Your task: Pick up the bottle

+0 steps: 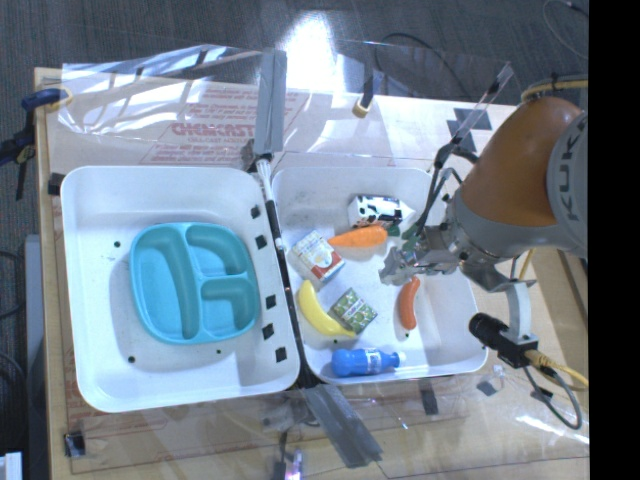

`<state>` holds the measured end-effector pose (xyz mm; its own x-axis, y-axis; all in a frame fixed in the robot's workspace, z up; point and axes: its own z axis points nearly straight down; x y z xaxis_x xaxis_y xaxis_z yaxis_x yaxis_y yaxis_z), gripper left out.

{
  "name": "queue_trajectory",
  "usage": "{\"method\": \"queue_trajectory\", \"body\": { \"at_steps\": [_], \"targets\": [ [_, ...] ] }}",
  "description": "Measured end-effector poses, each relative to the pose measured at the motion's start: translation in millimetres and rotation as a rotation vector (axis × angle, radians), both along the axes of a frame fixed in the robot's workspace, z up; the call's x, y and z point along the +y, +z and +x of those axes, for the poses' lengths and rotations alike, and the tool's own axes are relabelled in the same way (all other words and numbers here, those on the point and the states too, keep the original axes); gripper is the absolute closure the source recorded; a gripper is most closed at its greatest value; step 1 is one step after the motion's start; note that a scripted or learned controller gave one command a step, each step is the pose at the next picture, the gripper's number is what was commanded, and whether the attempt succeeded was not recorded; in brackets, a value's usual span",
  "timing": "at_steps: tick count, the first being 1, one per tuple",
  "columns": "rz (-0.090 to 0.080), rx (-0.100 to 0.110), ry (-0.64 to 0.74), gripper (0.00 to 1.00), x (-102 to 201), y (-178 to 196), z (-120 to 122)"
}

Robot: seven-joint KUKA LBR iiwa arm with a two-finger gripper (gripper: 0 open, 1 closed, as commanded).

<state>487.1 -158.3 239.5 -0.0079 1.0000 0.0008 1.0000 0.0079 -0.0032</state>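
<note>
The pincer (405,265) hangs low, just above the sausage (408,302). I cannot tell if it is spread. The blue bottle (365,361) lies apart, below the sausage.

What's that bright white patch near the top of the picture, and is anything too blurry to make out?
In the camera view, the patch is lamp glare on the clear plastic sheet behind the bins. The blue bottle and blue tray read clearly. The gripper by the sausage is dark and soft, so its fingers are hard to make out. Shadows in the right bin are faint.
</note>
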Motion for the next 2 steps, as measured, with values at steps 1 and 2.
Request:
{"method": "queue_trajectory", "body": {
  "at_steps": [1, 2],
  "targets": [
    [0.0, 0.002, -0.239, 0.0, 11, -78, -11],
    [-0.001, -0.002, -0.415, 0.0, -23, 18, -10]
  ]
}}
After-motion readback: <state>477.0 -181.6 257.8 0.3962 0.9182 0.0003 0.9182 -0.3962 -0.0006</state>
